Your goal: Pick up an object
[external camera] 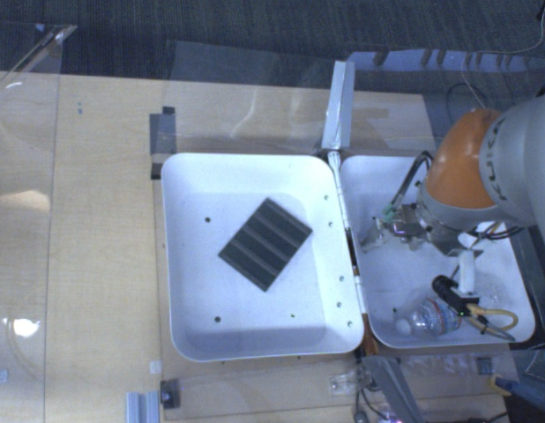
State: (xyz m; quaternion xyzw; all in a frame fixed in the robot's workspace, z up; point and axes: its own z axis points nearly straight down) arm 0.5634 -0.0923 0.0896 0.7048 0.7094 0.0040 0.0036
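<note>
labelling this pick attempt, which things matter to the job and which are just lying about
Job: gripper; clear bottle in right bin; ribbed dark slab in left bin.
Lying about: metal upright between bins; black bracket beside left bin.

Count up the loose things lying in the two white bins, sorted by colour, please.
Dark grey: 1, the ribbed slab in the bin on the view's left.
Clear: 1, the plastic bottle in the bin on the view's right.
Total: 2.
</note>
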